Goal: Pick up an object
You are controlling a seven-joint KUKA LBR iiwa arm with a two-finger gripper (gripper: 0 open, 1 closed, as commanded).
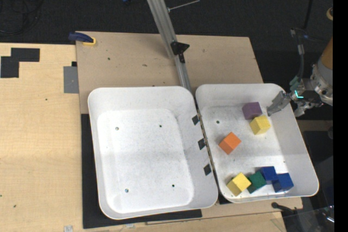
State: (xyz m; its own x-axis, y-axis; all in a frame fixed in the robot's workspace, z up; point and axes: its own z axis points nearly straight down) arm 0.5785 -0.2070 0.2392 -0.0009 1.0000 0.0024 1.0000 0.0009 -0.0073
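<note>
In the camera view, two shallow white bins are sitting side by side on a wooden bench. The left bin is occupying the lower centre of the frame. The right bin is holding all the blocks. A purple block is lying in its upper part, with a yellow block touching it just below and to the right. An orange block is resting near the bin's middle, apart from those two. Along the bin's lower edge, a second yellow block, a green block and two blue blocks are crowding together in a row.

The gripper is reaching in from the right edge of the frame and hanging over the right bin's upper right rim, just right of the purple block and the upper yellow block. Nothing is showing between its fingers, and whether the jaws are open or closed cannot be told from here.

A metal rail is slanting down from the top centre toward the gap between the bins.
</note>
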